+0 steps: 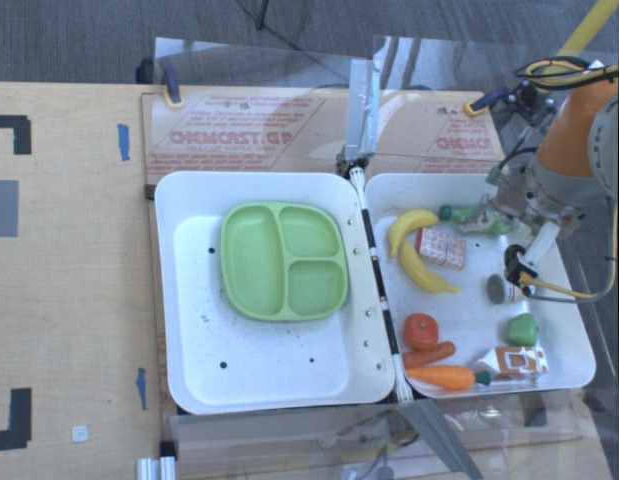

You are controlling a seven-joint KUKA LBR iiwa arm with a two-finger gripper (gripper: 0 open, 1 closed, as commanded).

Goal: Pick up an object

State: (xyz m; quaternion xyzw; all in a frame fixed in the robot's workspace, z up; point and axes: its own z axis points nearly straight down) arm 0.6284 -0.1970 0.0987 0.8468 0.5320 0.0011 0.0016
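Observation:
My gripper (486,216) hangs low over the far side of the right bin (579,353), with the grey arm and its orange band coming in from the right. Just to its left lies a small green item (455,212), partly hidden by the gripper. A yellow banana (414,250) curves around a red-and-white box (442,248) to the left of that. Nearer the front lie a red tomato (421,329), two orange carrots (444,368), a green pepper (522,328), a small grey oval thing (496,288) and an orange-and-white carton (519,362).
The left bin (189,298) holds a light green divided plate (284,260). A ridge with clips (374,288) separates the two bins. Cardboard sheets (239,133) lie behind them, and wooden bench top (64,268) stretches to the left.

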